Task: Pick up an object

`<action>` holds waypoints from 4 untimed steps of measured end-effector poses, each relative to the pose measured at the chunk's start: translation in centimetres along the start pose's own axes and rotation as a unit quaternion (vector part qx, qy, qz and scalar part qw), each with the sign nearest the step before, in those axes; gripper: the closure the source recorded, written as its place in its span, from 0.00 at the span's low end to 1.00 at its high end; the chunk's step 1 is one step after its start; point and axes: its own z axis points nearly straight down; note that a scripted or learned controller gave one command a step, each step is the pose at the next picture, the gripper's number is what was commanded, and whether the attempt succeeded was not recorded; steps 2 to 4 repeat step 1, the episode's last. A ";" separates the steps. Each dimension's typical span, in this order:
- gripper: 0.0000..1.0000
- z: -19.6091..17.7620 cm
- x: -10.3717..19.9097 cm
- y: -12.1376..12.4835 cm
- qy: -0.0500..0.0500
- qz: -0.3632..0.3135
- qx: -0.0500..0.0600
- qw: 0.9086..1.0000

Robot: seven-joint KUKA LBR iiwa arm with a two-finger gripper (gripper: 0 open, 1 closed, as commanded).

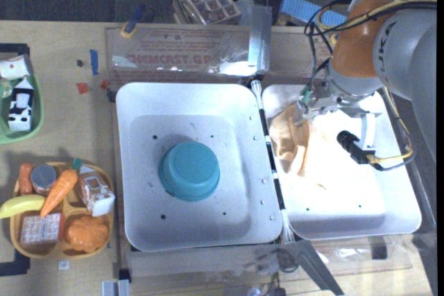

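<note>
A tan cloth-like object (288,142) lies crumpled against the left wall of the right bin (361,211). Its upper corner reaches up to my gripper (306,109), which sits over the bin's back left part, right at the cloth's top edge. The grey arm with its orange band (361,45) comes in from the upper right and hides the bin's back right corner. A round teal bowl (190,170) rests upside down in the middle of the left bin (139,114).
A black plug and cable (355,148) hang from the wrist over the right bin. A clear plastic box (184,55) stands behind the left bin. On the bench at far left are a yellow tray of toy food (59,208) and a green bowl (21,107).
</note>
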 end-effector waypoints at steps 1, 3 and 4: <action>1.00 -10.2 2.9 1.5 0.000 0.080 0.004 0.997; 1.00 -10.2 2.9 1.5 0.000 0.080 0.004 0.997; 1.00 -10.2 2.9 1.5 0.000 0.080 0.004 0.997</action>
